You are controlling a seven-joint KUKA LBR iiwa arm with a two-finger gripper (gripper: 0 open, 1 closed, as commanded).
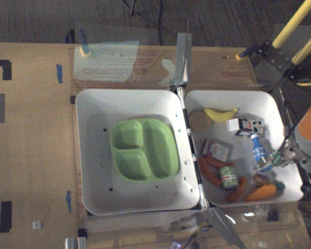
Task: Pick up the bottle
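The small clear plastic bottle with a blue label lies on its side in the right white bin, towards that bin's right wall. Its long axis runs roughly from the far side of the bin to the near side, tilted a little, with the white cap end pointing away towards the small black-and-white carton and the base end pointing towards the near right corner. The gripper sits low at the right wall, just beside the bottle's base end and to its right, so the bottle lies left of the fingers and slightly farther up the view. Whether they are apart, together or touching the bottle cannot be told; the tips are too small and blurred against the bin wall.

My judgement is that a grasp across the bottle's short width calls for the fingers to shift left over its middle, with their closing line set across the long axis.

As for writing, the bottle's blue label carries pale marks that cannot be read. The carton's print is likewise illegible, as is the label on the small green can. The brown cardboard sheet on the bench behind the left white bin bears a line of reddish capitals, too blurred to make out.
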